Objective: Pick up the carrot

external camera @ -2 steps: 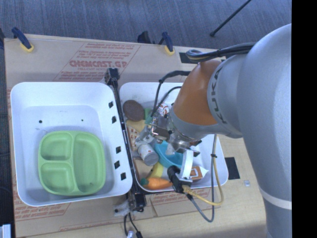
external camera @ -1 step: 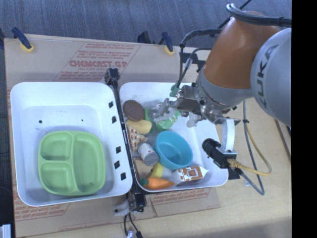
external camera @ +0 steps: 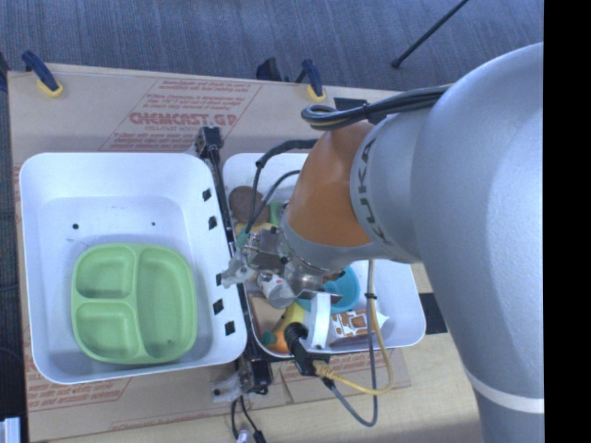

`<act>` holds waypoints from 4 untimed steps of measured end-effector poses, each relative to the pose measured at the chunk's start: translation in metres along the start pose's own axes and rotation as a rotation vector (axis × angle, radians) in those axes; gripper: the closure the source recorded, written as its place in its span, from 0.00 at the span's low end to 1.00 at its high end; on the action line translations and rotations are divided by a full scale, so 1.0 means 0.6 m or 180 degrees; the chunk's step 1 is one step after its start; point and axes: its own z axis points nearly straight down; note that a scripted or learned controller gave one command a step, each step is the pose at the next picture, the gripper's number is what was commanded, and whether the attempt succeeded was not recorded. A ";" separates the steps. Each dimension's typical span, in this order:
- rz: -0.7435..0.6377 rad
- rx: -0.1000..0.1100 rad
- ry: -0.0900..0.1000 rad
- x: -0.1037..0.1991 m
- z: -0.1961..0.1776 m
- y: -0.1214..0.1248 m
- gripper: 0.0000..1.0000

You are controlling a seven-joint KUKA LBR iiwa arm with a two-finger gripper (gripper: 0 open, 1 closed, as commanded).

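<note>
The arm's orange band (external camera: 328, 192) and grey wrist hang low over the right bin (external camera: 406, 317), covering most of its contents. The gripper (external camera: 266, 270) sits down among the items near the bin's left wall. An orange-brown patch (external camera: 265, 318) shows just in front of the gripper at the bin's near left; I cannot tell if it is the carrot. Whatever lies directly under the gripper is hidden by the wrist.
A green divided plate (external camera: 136, 301) lies in the left bin (external camera: 55, 201). Around the wrist in the right bin I see a yellow item (external camera: 295, 314), a blue item (external camera: 347, 289), a printed carton (external camera: 355, 325) and a brown round item (external camera: 246, 201). Cables trail off the front edge.
</note>
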 end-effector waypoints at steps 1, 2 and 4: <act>0.0586 -0.0050 0.0018 0.057 -0.140 -0.012 0.00; 0.0342 -0.0077 0.0008 -0.001 -0.311 0.041 0.00; 0.0064 -0.0015 -0.0016 0.117 -0.005 0.073 0.00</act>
